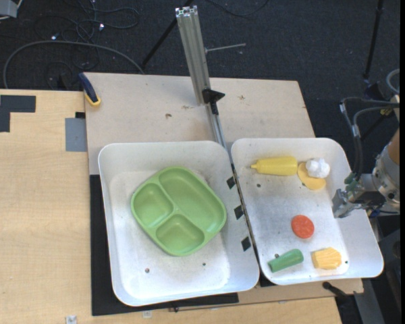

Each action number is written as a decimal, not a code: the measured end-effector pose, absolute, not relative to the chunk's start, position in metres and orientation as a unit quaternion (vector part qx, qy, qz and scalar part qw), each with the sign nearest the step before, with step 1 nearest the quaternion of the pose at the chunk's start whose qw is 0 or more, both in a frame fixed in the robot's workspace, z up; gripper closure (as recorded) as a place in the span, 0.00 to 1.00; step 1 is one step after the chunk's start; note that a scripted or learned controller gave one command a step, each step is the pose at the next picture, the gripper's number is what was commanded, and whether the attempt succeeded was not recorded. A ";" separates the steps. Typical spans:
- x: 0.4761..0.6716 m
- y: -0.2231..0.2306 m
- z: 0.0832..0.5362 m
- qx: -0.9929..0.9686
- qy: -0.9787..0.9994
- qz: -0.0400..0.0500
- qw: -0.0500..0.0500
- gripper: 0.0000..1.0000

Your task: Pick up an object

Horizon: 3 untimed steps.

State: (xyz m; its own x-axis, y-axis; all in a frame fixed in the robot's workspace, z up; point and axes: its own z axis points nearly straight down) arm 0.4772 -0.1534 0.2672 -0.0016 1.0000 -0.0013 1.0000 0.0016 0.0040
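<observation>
gripper (342,203) at the right rim of the right bin (364,248), nothing seen between the fingers; apart or together, cannot tell. no readable writing or labels anywhere. in the right bin: yellow bottle (275,166) lying on its side near the far edge, white ball (317,167) touching a yellow slice (313,180) just beside it, red round piece (302,226) near the middle, green cylinder (285,260) and yellow block (327,258) near the front edge. in the left bin (121,262): green divided plate (179,210), three compartments.
</observation>
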 end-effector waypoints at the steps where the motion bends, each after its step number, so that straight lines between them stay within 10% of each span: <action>1: 0.479 -0.110 0.263 0.706 0.709 0.000 -0.002 1.00; 3: 0.497 -0.006 0.232 0.706 0.709 -0.002 -0.003 1.00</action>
